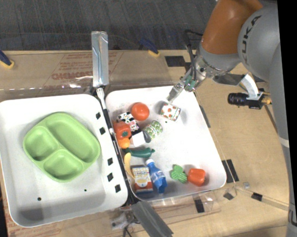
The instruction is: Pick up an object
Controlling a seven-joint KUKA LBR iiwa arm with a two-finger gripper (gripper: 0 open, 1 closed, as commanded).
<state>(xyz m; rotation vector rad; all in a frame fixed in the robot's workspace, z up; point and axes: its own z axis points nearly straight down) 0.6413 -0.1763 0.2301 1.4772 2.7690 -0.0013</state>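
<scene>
1. The surface (244, 148) is a light brown board, partly covered by a clear plastic sheet with red print along its far edge. Blue clamps (1, 57) grip that edge, and patches of black tape lie near the bins.
2. Behind the surface, the floor is dark grey.
3. Two shallow white bins sit side by side, touching along a central ridge. A silver strip (100, 57) runs from the ridge toward the far edge.
4. The left bin (21, 204) holds a green divided tray (61, 146).
5. The right bin (205, 151) holds the small objects. An orange ball (140, 111) lies near the far left, and a white patterned cube (170, 111) lies just right of it.
6. A green-and-white can (153, 129) lies near the centre. A cluster of small items crowds the left wall.
7. A blue bottle (156, 175) and a small carton (140, 178) lie at the near left. A green piece (178, 174) touches an orange piece (197, 176) at the near right.
8. The arm (243, 24) reaches in from the right. The jaws (176, 92) sit above the far part of the right bin, just beside the cube. Their opening cannot be determined, and no object is seen between them.
</scene>
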